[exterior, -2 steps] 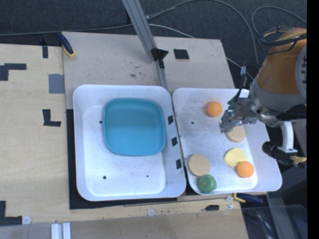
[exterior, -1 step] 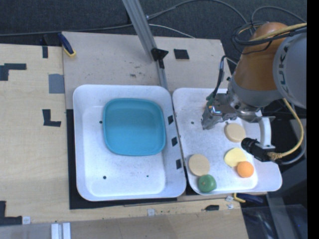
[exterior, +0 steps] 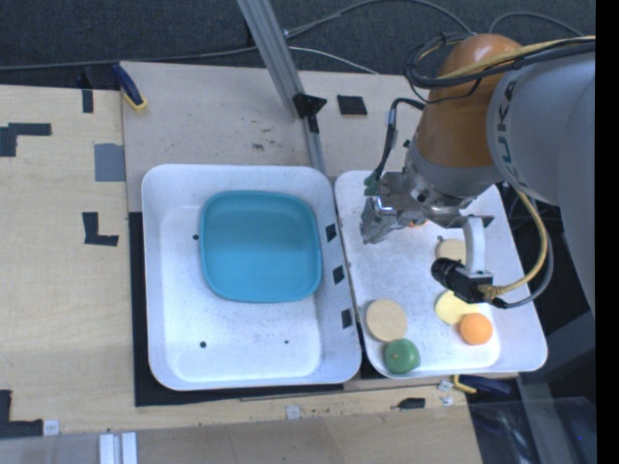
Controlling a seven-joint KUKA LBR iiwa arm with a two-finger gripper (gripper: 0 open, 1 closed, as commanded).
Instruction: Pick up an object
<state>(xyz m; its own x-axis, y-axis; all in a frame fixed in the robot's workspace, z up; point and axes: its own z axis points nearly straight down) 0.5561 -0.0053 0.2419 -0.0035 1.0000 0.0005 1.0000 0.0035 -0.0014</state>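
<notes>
My gripper hangs over the upper left part of the right bin, close to the wall it shares with the left bin. Below it in the right bin lie a tan round disc, a green ball, an orange ball and a yellow piece. A pale tan piece sits to the gripper's right, partly hidden by a black fitting and cable. None of these objects touches the gripper.
The left bin holds a blue square plate. A slanted metal pole rises behind the bins. The grey arm with its orange band covers the right bin's far end.
</notes>
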